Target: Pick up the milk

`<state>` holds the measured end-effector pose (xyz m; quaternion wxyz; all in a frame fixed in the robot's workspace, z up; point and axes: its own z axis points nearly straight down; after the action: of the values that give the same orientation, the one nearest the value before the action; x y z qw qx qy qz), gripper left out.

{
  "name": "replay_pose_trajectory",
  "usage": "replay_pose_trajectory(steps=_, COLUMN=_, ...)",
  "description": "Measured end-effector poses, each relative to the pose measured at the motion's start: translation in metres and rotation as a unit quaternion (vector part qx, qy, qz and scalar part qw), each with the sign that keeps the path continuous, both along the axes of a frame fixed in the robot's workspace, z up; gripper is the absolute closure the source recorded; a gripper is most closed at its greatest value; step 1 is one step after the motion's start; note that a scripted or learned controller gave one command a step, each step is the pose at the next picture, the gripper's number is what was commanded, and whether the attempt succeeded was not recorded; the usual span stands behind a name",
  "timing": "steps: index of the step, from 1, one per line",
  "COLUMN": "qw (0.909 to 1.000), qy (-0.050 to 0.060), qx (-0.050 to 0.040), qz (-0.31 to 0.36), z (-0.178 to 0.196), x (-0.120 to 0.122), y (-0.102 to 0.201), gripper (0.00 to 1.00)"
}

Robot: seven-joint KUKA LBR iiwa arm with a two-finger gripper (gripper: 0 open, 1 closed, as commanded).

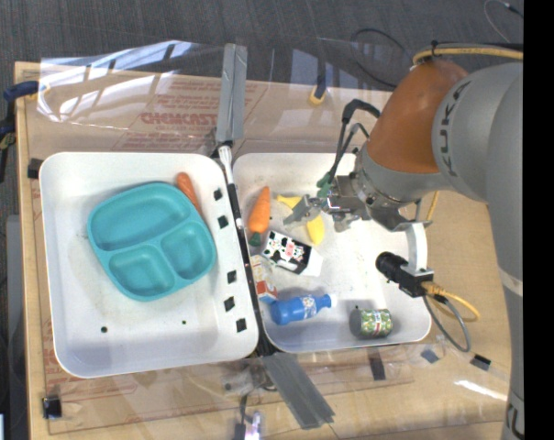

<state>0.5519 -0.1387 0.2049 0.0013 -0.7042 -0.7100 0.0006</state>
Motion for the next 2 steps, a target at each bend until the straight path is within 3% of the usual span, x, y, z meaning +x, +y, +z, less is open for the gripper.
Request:
replay_pose_trajectory(steps=1, qw=0.9997, qy=-0.001, qx=-0.0014, qz=-0.023, z=-0.113, x=0.039, y=-0.055, gripper=0.00)
replay_pose_trajectory(steps=2, qw=0.9998, qy=0.000, qx=-0.0005, qz=-0.021, z=-0.103, x=0.039, y=-0.054, gripper=1.00)
